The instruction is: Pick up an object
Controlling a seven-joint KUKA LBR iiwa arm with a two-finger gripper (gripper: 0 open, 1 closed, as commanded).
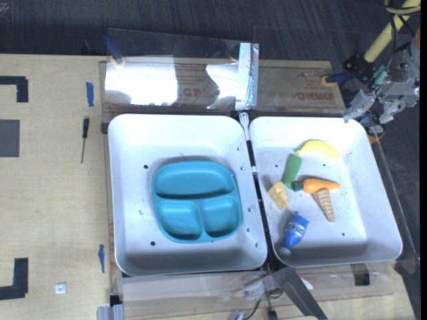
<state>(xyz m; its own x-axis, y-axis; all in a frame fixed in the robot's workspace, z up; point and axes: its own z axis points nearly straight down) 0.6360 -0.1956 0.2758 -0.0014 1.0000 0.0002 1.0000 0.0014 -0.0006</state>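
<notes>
Presently, two white bins side by side on bench. Left bin (127, 139) holds blue divided tray (196, 200), three compartments, nothing in them. Right bin (373, 239) holds six items: yellow banana (319, 150) near far edge; green cylinder (291, 169) tilted just beside it; orange carrot (319, 185); tan cone (325, 203) touching carrot; small yellow block (278, 196); blue bottle (294, 232) nearest front wall. Gripper (379, 109) outside right bin, above its far right corner; finger state cannot be determined. Nothing seen held.
</notes>
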